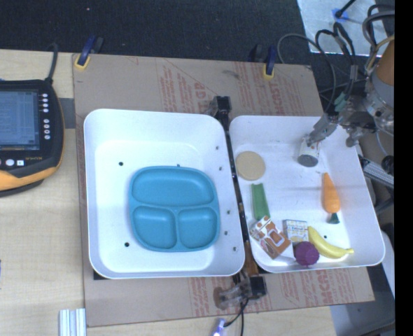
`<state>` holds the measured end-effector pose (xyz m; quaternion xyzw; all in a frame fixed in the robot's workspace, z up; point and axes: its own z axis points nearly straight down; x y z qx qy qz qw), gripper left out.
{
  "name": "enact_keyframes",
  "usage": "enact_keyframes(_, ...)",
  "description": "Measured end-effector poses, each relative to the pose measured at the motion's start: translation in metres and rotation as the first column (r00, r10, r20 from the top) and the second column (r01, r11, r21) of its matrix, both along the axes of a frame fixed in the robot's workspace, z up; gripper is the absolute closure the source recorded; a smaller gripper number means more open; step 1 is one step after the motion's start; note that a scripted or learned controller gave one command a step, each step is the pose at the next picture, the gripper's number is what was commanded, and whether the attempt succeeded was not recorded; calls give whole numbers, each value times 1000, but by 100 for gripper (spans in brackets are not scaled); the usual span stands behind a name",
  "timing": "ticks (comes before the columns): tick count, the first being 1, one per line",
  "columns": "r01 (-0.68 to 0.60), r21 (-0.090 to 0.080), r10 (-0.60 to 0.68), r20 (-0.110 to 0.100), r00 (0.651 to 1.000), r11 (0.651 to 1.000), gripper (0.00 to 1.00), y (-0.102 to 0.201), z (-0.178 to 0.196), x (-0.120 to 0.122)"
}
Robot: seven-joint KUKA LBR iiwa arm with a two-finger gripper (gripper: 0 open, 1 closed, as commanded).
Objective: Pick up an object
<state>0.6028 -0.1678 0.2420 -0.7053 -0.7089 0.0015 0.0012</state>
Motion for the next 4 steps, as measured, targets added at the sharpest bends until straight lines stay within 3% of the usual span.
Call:
enact_keyframes(1,-2,-2,2,-1,1000,1000,0,-22,-50,36)
enact_keyframes(2,1,-1,-1,-3,1000,1000,0,-44,-110,50)
enact_keyframes(3,0,1,0,3,1000,1000,0,14,-23,25)
enact_keyframes(4,1,-1,-1,-3,1000,1000,0,-26,-87,37)
